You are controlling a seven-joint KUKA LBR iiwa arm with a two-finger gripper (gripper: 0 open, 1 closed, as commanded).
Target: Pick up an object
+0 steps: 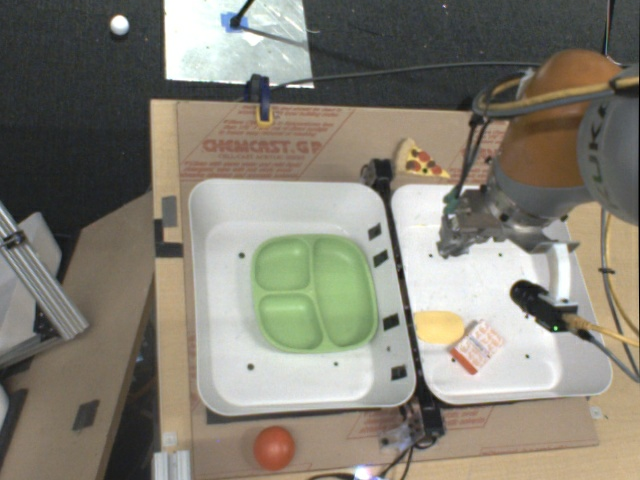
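gripper: the gripper (452, 238) hangs over the far-left part of the right bin (520, 394), a bit in from that bin's left wall. It's dark and small from this angle, so honestly I can't tell how far open it is or whether it has hold of anything.

arm: the grey arm with the orange band (560, 128) comes in over the far-right corner of the bench (300, 143) and bends down toward the right bin.

pickable stuff, right bin: a yellow oval thing (439, 326) sits by the bin's left wall toward the front. A little red-and-white packet (478, 346) is just beside it on the right, lying at an angle. The two look close to touching, hard to say for sure. Both are nearer the front edge than the gripper and apart from it.

left bin: the left bin (215, 268) has a green divided plate (313, 293) lying flat in the middle, three compartments, nothing in them that I can see.

outside the bins: a toy pizza slice (420, 159) lies on the bench right behind the right bin's far-left corner. A red ball (274, 447) sits on the bench's front edge, in front of the left bin. A blue clamp (260, 96) grips the bench's far edge.
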